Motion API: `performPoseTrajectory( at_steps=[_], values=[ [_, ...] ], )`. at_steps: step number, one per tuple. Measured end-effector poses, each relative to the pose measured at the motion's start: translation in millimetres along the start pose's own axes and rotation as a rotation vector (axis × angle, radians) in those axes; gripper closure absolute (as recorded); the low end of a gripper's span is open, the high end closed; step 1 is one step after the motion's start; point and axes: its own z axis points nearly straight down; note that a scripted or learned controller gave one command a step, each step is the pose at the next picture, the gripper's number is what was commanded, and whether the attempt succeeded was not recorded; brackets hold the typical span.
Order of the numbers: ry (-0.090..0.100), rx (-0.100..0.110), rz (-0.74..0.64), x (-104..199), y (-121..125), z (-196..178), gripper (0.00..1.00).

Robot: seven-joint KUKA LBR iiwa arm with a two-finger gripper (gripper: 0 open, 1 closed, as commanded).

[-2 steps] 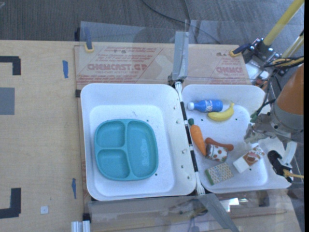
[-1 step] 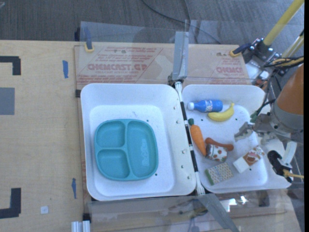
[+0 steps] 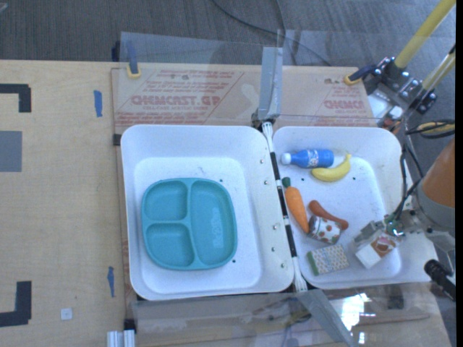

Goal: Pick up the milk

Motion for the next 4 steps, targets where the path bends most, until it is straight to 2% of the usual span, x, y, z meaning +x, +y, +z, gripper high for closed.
performPoseTrajectory(
  at_steps=[1, 2, 3, 4],
  values=[
    [-0.009, -0.012, 0.004, -3.8, 2.9, -12.7, 1.0],
    [0.005, 0.006, -0.107, 65.5, 12.2, -68.6, 1.0],
    [0.005, 0.007, -0.106, 65.0, 11.6, -68.2, 0.0],
    [0.005, 0.003, -0.047, 24.2, 4.2, 0.7, 0.0]
  ],
)
